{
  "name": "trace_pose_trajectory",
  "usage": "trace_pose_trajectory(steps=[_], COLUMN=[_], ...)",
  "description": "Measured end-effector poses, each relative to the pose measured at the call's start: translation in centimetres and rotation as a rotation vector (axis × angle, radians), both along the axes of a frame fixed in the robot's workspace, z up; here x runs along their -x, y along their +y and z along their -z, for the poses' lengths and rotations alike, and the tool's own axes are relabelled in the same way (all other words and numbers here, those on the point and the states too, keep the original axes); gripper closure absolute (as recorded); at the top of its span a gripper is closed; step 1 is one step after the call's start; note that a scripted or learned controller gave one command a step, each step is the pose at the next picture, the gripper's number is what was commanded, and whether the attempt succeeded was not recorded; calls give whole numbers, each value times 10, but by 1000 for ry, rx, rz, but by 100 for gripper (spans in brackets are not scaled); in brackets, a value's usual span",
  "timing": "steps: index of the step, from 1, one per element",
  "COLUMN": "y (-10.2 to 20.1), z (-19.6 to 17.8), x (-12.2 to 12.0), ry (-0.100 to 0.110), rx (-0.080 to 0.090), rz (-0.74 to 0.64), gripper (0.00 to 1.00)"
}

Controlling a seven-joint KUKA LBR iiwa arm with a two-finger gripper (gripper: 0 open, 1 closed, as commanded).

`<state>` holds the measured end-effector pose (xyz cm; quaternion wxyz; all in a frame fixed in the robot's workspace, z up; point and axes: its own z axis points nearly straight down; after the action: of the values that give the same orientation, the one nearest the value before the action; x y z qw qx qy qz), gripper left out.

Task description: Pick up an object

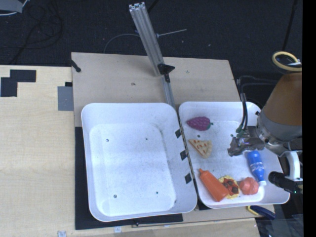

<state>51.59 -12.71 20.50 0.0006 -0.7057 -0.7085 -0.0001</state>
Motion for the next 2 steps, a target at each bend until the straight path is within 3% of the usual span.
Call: trace_pose_trajectory(steps=[2], y=[99], z=[-20], x=[-33], ry=[-1], rx=[1], rz=[1], gripper=[100])
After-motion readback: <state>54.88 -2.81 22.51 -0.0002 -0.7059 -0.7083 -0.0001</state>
